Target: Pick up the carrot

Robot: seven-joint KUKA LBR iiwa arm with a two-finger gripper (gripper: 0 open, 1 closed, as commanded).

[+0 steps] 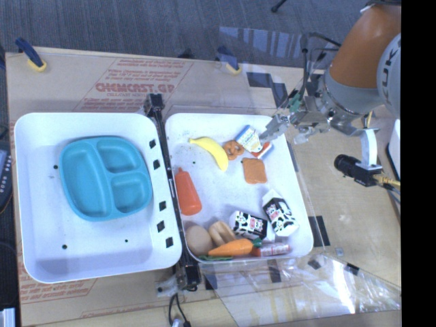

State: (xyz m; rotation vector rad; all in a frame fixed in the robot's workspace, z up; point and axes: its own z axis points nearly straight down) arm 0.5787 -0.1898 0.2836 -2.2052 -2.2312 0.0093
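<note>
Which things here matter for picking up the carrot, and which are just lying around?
For the job:
carrot, at the right bin's near edge
gripper, over that bin's far end

Lying about:
banana
orange bottle
two cow-print cartons
bread roll
egg
blue divided plate in the left bin

Carrot (232,248) lies flat at 6 o'clock in the right bin (294,176), against the near wall, touching the bread roll (221,231). Gripper (272,129) sits at the bin's 1 o'clock, just above a small packet (248,139), possibly touching it, too blurred to tell. Banana (212,151) at 11, orange bottle (187,191) at 9. Blue tray (105,177) in the left bin (27,203).
</note>
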